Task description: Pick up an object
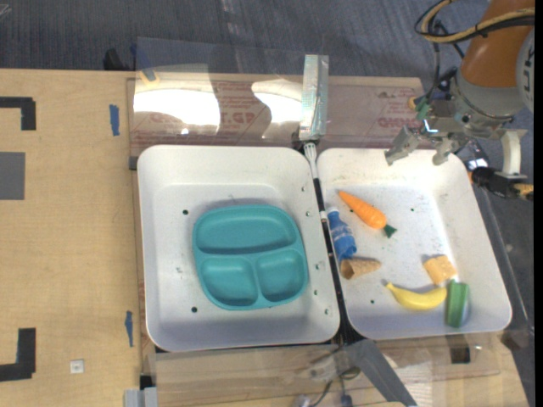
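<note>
My gripper hangs over the far edge of the right bin, its two fingers spread open with nothing between them. Below it in that bin lie an orange carrot, a blue bottle-like toy against the left wall, a tan cone-shaped piece, a yellow banana, a small orange block and a green piece. All lie apart from the gripper.
The left bin holds a teal divided plate. A clear upright panel stands behind the bins at their joint. Cables loop above the arm's orange band at top right.
</note>
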Controlling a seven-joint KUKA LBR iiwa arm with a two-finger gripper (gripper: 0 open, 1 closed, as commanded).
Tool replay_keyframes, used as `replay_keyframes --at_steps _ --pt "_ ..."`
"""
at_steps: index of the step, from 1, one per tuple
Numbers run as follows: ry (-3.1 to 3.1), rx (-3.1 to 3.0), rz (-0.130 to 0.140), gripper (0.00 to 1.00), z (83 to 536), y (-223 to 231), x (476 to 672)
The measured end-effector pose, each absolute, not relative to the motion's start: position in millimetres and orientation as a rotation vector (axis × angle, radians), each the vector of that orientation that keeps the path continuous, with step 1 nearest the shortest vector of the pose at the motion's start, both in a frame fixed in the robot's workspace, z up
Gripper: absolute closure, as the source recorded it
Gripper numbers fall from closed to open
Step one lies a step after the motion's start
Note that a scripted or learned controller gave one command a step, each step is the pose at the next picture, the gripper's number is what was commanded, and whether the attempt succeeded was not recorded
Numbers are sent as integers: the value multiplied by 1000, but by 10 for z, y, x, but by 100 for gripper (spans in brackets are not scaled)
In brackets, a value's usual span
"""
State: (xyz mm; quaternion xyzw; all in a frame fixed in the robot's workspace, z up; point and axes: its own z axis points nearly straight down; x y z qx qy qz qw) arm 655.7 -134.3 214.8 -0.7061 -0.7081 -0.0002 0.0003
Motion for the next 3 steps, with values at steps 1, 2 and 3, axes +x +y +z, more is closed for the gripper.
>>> replay_keyframes --at_steps 1,2,3 --pt "-2372 -2069 -7 0 884 -1030 6008" --pt "-2374 -2075 -13 100 1003 -1039 6025" --pt "-2419 -1976 25 100 868 -1048 6537"
